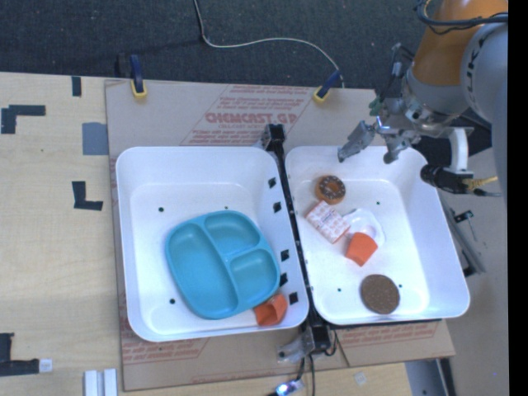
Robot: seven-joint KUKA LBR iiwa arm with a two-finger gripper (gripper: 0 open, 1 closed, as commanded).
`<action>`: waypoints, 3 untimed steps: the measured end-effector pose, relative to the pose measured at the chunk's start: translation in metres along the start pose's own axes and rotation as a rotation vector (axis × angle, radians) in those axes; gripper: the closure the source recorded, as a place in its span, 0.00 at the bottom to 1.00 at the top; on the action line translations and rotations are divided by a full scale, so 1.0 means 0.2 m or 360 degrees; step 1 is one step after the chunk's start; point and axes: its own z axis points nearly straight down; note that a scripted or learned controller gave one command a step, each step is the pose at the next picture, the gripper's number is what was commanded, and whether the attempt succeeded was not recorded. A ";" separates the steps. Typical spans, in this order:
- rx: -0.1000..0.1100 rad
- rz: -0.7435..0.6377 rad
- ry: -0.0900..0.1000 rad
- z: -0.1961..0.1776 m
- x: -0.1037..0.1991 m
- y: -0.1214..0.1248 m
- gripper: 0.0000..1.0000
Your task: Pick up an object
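Orange-banded, the arm reaches in over the far right corner of the right bin (429,221), and its gripper (373,144) hangs above that bin's far rim with the fingers (353,144) spread apart and nothing between them. By my reading the step in hand is the approach: no object has been chosen by contact yet, and the pick itself is not yet begun.

Nearest to the gripper lies a round brown doughnut-like piece (331,189), close to the bin's far edge and towards its left wall. Just nearer the front sits a pink-and-white wrapped packet (327,220), touching or nearly touching a clear plastic wrapper (364,221), with a small orange block (360,248) at that wrapper's front side. A flat brown disc (380,294) rests apart near the front right corner.

The next move would call for lowering the open fingers squarely over one piece, probably the doughnut-like piece, since it stands free of its neighbours. The cluster in the middle looks harder to grasp cleanly.

In the left bin (136,221) lie a blue divided tray (221,262) and another orange piece (271,310) by the front right corner.
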 end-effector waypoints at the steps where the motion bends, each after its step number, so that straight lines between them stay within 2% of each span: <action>1: -0.0020 -0.0004 -0.0003 -0.04 0.00 0.01 0.00; 3: -0.0009 -0.0004 -0.0002 0.61 0.00 0.01 0.00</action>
